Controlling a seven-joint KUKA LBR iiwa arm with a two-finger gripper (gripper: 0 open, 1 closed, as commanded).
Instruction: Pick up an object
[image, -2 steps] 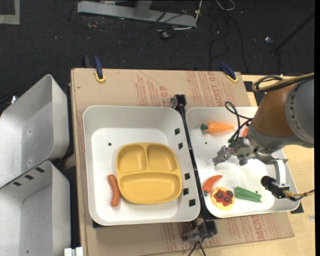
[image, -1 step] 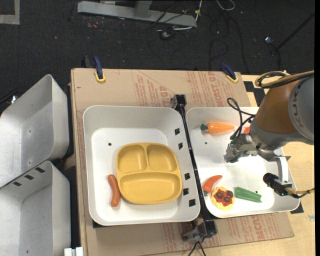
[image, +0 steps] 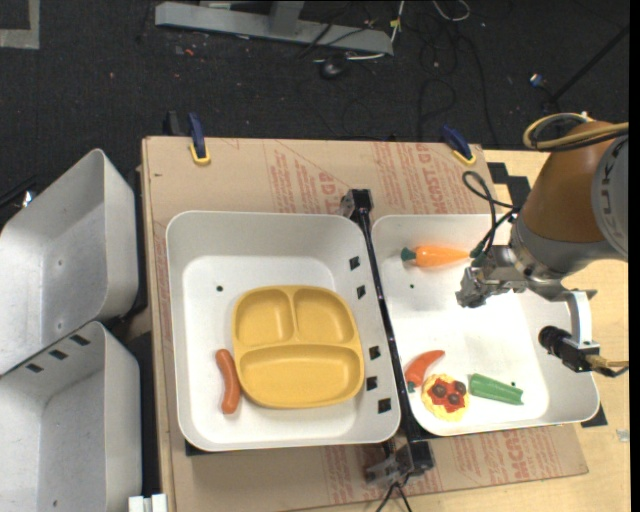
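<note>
In the right bin (image: 545, 408), an orange carrot with a green top (image: 438, 255) lies near the far left corner. A curved red pepper (image: 423, 365), a small round pizza toy (image: 446, 395) and a green bean-like piece (image: 497, 388) lie along the near side. My gripper (image: 476, 288) hangs low over the middle of this bin, just right of and below the carrot's tip, with nothing visibly in it.
The left bin (image: 190, 300) holds a yellow divided plate (image: 297, 345) and a brown-red sausage (image: 229, 380) beside it. A black divider (image: 375, 290) runs between the bins. Grey housings (image: 60, 300) stand at the far left.
</note>
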